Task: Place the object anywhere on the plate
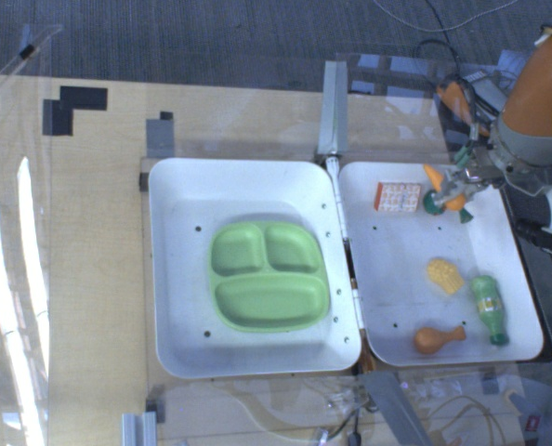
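A green divided plate (pixel 268 277) lies in the middle of the left bin (pixel 178 249). In the right bin (pixel 387 277) there are several toy items. An orange carrot with a green top (pixel 436 200) lies at the far right corner. My gripper (pixel 460 182) hangs right over that carrot, touching or nearly touching it, and covers its middle. The grey arm with its orange band (pixel 536 82) reaches in from the right edge.
Also in the right bin are a small red and white box (pixel 398 196) at the back, a yellow corn cob (pixel 445 275), a green bottle (pixel 489 308) by the right wall and a brown drumstick (pixel 438 338) at the front. A metal divider (pixel 332 110) stands behind the bins.
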`<state>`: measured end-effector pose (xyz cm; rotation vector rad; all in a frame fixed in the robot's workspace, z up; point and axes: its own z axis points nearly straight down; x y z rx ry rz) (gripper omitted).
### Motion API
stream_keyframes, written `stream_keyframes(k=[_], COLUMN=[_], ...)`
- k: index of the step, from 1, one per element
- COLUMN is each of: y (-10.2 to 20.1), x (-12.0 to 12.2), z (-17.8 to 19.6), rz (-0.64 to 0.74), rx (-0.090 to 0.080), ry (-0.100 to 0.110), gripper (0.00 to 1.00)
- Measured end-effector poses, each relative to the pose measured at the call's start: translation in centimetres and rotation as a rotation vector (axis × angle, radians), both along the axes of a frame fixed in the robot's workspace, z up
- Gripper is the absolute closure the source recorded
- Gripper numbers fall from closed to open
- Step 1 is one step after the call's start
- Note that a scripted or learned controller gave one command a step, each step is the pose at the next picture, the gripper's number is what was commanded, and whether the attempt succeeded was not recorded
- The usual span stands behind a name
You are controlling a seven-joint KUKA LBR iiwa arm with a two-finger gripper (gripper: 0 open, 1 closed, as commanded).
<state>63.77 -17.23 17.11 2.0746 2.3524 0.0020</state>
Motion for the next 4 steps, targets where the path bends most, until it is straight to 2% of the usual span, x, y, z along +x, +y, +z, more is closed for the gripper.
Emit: stream_keyframes(k=[1,2,3,4], y=[7.6,15.7,21.2,21.2], x=[-1.1,-4.3,-8.7,-8.7], z=[-2.4,1.3,1.2,1.2], rz=[0.263,0.678,0.837,0.836], rx=[0.001,0.0,0.0,0.0], ry=[0.001,0.0,0.002,0.001], gripper=[1.0,1.0,1.0,0.0])
